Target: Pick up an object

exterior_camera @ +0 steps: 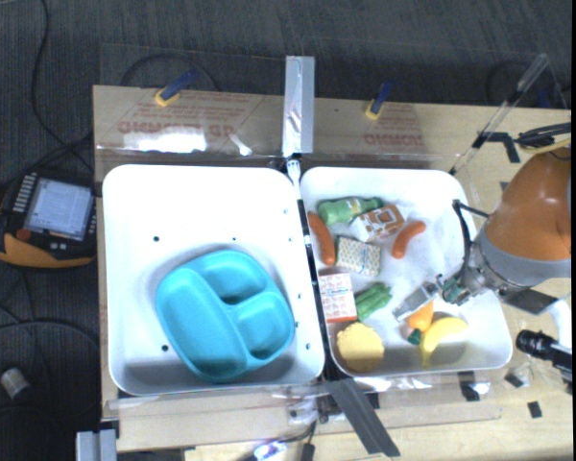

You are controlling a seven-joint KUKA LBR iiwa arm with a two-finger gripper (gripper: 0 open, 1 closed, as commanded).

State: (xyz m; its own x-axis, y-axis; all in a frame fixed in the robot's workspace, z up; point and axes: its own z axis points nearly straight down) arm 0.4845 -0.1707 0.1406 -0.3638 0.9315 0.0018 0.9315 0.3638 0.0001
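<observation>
Starting at the far left: sitting on the dark carpet, a handheld screen unit [48, 214] with an orange-edged casing, its display too blurred to read.

Moving to the left bin [125, 257]: holding a blue divided plate [226, 313], lying flat with its long axis slanting from upper left to lower right.

Passing the back of the bench: showing reddish print on a clear sheet [187, 123], too smeared to make out.

Coming to the right bin [432, 185]: holding a green bottle [348, 209] lying on its side along the back, a small red-and-white box [379, 222] touching it, and an orange sausage [410, 238] tilting just beside that. Lying near the dividing wall, a red-and-white carton [337, 296] with printed panels, none of it legible. Resting below it, a yellow lump [360, 344].

Reaching the gripper [430, 299]: hanging low over the bin's front right part, angling down and leftward from the grey and orange arm [533, 224]. Being unable to tell whether open or closed. Lying just beneath and touching its tip, a carrot [420, 317], long axis running lower left to upper right, narrow end pointing up toward the gripper. Sitting right against the carrot, a yellow fruit [444, 332] near the front wall.
</observation>
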